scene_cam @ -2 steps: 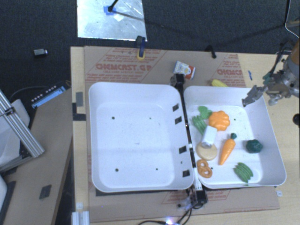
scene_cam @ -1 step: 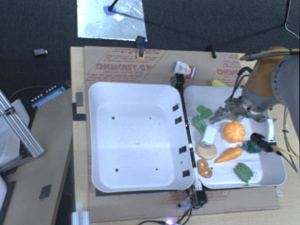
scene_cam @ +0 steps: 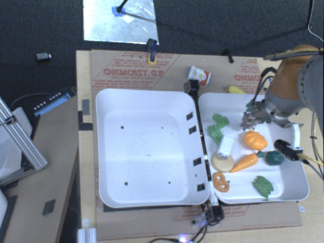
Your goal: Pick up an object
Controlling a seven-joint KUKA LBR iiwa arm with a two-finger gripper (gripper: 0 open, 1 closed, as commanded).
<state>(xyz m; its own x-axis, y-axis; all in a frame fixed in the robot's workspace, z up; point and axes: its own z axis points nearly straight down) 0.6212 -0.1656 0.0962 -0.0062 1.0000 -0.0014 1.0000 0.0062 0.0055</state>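
Observation:
The right bin (scene_cam: pixel 298 184) holds several toy foods. Among them are an orange pepper (scene_cam: pixel 254 140), a carrot (scene_cam: pixel 244 162), a green leafy piece (scene_cam: pixel 218 126), a white cylinder (scene_cam: pixel 226 146), a tan disc (scene_cam: pixel 223 162), a pretzel (scene_cam: pixel 220 181), a green pea pod (scene_cam: pixel 262 186) and a dark green lump (scene_cam: pixel 275 158). My gripper (scene_cam: pixel 251 117) hangs low over the back half of this bin, just above and behind the orange pepper and to the right of the leafy piece. Nothing shows in its grasp.
The left bin (scene_cam: pixel 109 105) sits beside the right one, joined by black clips along the shared wall. A yellow piece (scene_cam: pixel 236 90) lies at the right bin's back rim. A small white and orange item (scene_cam: pixel 198 75) rests on the cardboard behind the bins.

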